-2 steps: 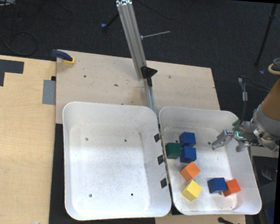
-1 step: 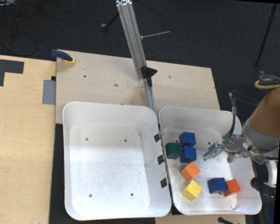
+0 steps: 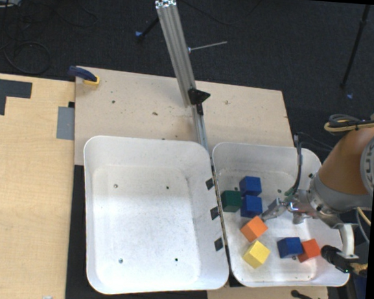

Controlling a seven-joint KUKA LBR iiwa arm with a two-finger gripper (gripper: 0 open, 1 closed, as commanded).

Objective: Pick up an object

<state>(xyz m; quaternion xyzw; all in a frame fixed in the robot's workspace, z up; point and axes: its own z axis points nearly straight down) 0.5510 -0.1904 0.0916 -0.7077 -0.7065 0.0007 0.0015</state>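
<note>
Down in the lower right of the frame, the arm [image 3: 351, 173], grey with its orange band, reaches into the right bin [image 3: 265, 154]. The gripper [image 3: 274, 210] sits low over the middle of that bin, its metal fingers pointing left toward the cluster of blocks, tip just beside the lower blue cube [image 3: 252, 205] and right above the orange cube [image 3: 253, 228]. Whether those fingers are spread or pinched is too small and blurred to tell, and nothing is visibly caught between them.

All the blocks lie in the right bin. The upper blue cube [image 3: 251, 185] sits above the lower blue one, nearly touching; the dark green cube [image 3: 231, 200] is just left of them, near the bin's left wall. Below the orange cube rests the yellow cube [image 3: 256, 254]. Further right, near the bottom edge, another blue cube [image 3: 290, 247] touches a second orange block [image 3: 309, 250].

The left bin [image 3: 109, 152] is speckled with dark spots. A silver aluminium rail [image 3: 178, 47] slants in from the top centre. A blue-and-yellow clamp [image 3: 84, 75] sits at the board's upper left corner. No brands, labels or writing can be read anywhere.
</note>
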